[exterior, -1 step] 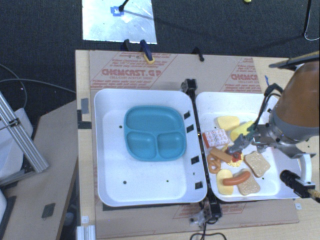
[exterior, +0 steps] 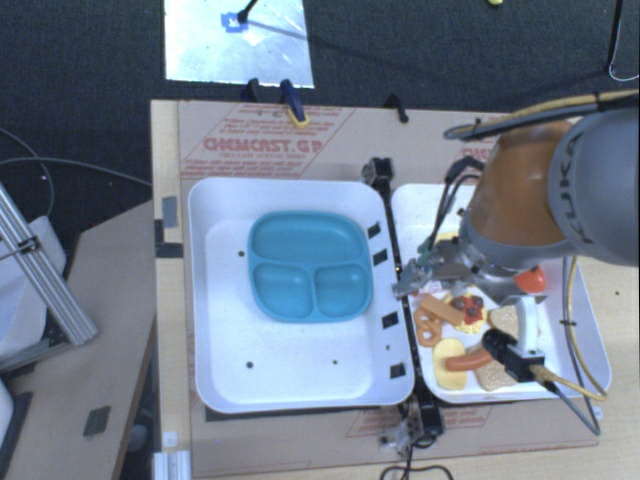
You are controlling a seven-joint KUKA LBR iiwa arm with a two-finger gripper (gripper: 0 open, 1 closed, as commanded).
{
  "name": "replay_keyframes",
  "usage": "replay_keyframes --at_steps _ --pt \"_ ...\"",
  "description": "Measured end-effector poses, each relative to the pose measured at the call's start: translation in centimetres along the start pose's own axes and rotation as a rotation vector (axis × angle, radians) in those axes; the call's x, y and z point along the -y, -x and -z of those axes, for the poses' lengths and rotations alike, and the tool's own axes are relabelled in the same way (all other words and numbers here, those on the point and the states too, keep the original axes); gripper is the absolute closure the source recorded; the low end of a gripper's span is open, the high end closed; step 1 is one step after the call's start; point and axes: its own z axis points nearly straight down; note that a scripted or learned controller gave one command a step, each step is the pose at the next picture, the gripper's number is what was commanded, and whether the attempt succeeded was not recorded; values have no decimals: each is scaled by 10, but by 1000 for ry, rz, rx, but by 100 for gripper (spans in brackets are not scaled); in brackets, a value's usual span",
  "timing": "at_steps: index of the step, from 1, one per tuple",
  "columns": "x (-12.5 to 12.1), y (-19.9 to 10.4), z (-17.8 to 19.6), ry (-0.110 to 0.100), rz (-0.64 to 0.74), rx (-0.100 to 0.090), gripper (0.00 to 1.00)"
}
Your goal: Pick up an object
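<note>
Arm point(exterior: 540, 193) overhangs right bin point(exterior: 592, 343), screening toy food point(exterior: 455, 333); blue tray point(exterior: 307, 266) left.

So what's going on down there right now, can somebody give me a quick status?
Arm over right bin, end effector hidden beneath it. Toy food lies loose in that bin, nothing seen lifted. Blue tray sits in left bin.

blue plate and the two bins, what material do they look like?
Blue divided plate: looks like moulded plastic with a smooth, slightly matte finish, uniform colour, and soft rounded compartment ridges. White bins, left and right: probably thin formed plastic, semi-gloss, with rounded corners and rolled rims. Could be coated metal; the view can't settle that.
</note>
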Motion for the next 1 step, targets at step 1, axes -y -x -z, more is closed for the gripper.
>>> replay_keyframes --at_steps 1 --pt "-50 -73 2 6 0 1 0"
